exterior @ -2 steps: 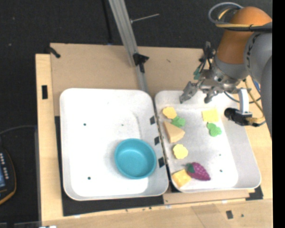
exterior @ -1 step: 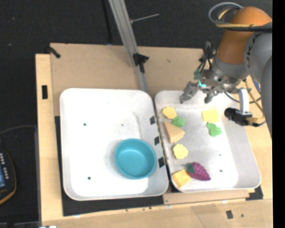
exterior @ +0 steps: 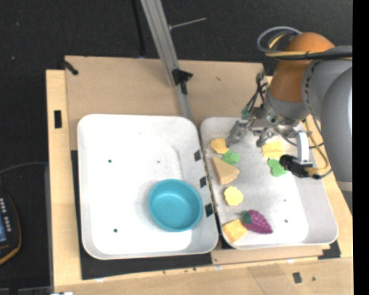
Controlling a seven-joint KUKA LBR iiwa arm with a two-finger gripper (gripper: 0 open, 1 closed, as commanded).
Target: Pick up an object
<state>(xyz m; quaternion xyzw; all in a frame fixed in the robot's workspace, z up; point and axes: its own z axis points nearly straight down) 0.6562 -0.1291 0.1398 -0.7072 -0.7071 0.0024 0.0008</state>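
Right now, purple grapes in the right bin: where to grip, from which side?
Probably the grapes' plump middle, coming straight down, fingers closing across the short width. The bunch lies flat and elongated, running diagonally. The yellow block touches its lower-left end, so stay off that end; the side toward the right bin's bare floor looks free.

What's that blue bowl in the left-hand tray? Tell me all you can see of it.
The blue bowl is round, teal-blue and plain, looking like smooth plastic. It sits upright, mouth up, nothing showing inside it. It rests on the floor of the left bin, toward the near right corner, close to the wall beside the right bin. Nothing else touches it; the gripper is over the other bin.
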